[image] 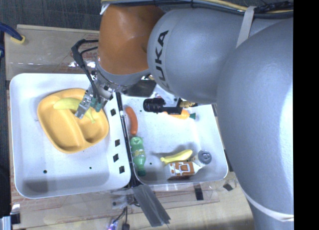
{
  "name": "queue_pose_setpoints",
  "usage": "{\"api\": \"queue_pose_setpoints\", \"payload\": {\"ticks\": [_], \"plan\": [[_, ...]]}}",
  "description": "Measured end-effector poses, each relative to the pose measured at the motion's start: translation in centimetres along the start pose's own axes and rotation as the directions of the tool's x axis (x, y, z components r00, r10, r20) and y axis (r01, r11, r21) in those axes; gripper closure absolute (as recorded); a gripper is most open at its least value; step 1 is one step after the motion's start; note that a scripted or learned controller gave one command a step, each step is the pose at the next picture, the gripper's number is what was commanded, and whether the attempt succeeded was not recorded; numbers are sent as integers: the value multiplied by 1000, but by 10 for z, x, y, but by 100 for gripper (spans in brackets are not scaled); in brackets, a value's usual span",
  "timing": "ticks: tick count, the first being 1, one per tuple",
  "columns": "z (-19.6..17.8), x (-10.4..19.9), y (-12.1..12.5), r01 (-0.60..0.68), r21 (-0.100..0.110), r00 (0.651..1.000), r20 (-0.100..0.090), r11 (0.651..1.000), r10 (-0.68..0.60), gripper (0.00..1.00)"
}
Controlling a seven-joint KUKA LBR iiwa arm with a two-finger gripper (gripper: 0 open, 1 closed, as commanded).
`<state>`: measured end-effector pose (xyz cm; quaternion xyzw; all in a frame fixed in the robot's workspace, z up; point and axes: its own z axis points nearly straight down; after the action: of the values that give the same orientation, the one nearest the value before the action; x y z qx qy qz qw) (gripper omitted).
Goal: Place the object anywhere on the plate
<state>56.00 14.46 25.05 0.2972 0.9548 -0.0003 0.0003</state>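
A yellow plate [70, 129] with two hollows lies in the left white bin [30, 174]. On the plate's far part rests a pale yellow-green, banana-like object [66, 104]. My gripper [88, 106] hangs low over the plate, right at the object's right end. The gripper hides that end, so a grasp cannot be made out.
The right bin [209, 129] holds an orange sausage [131, 119], a green bottle [138, 155], a yellow banana [177, 157], a small orange carton [182, 170], a grey can [204, 157] and a carrot [180, 115]. The arm's bulk covers that bin's far side.
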Motion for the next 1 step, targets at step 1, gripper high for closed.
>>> {"api": "queue_pose_setpoints", "payload": {"ticks": [1], "plan": [[7,-33,4,-116,1,993,0,993,116,100]]}}
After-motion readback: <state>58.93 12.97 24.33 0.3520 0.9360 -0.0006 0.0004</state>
